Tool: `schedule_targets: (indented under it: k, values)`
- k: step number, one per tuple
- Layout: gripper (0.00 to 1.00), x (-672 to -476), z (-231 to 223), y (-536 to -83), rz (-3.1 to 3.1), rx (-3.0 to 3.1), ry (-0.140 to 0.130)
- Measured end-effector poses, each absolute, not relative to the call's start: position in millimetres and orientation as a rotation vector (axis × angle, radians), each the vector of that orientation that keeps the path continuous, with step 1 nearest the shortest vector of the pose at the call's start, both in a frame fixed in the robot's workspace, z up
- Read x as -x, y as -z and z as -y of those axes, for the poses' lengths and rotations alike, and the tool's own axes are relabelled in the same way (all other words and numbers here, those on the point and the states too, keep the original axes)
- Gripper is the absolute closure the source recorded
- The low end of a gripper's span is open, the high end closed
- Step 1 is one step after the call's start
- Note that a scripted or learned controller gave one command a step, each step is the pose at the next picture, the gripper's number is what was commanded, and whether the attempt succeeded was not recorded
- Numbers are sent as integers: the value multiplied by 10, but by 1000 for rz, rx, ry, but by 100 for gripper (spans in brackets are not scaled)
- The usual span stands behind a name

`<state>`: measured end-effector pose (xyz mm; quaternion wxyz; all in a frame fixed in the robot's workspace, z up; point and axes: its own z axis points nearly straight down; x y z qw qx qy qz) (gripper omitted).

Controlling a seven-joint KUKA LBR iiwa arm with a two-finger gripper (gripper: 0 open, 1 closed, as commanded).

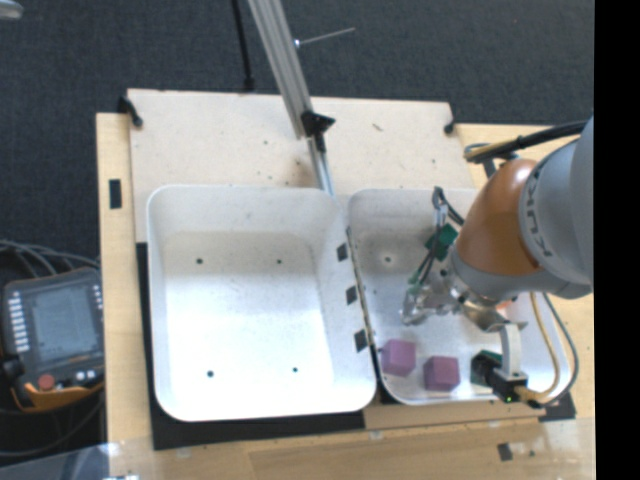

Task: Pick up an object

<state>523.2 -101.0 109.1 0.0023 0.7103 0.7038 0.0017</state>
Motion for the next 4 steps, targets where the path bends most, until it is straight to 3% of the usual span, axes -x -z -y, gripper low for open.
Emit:
schedule_targets:
  k: [3, 4]
  values:
    - [100, -5202, 1011, -2374, -2221, -2213, -6]
    - [100, -5348, 506, -2477, -2229, -2213, -5]
